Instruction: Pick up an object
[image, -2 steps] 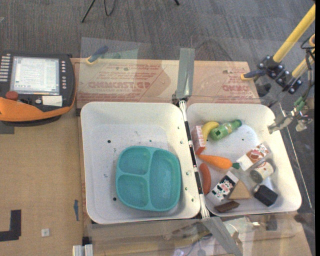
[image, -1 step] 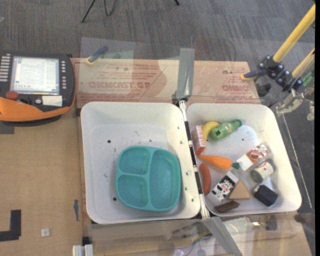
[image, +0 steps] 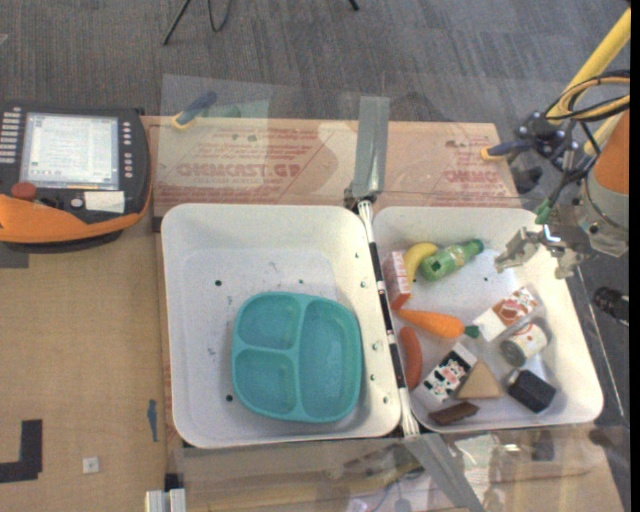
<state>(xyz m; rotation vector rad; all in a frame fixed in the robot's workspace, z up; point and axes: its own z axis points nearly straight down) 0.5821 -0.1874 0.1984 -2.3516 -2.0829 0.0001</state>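
The right bin (image: 478, 287) holds several small items: a green bottle (image: 450, 258) beside a yellow banana (image: 420, 252), a carrot (image: 432, 322), a red sausage (image: 412, 357), a cow-patterned carton (image: 449, 372), a red-and-white carton (image: 508, 310), a silver can (image: 524, 342) and a black block (image: 531, 390). My gripper (image: 538, 250) hangs over the bin's upper right part, right of the bottle and above the red-and-white carton. Its fingers are spread open with nothing between them.
The left bin (image: 200, 260) holds a teal divided plate (image: 297, 357). A teach pendant (image: 70, 170) lies on the bench at the far left. A brown wedge (image: 482, 382) and a dark bar (image: 453, 412) lie near the right bin's front wall.
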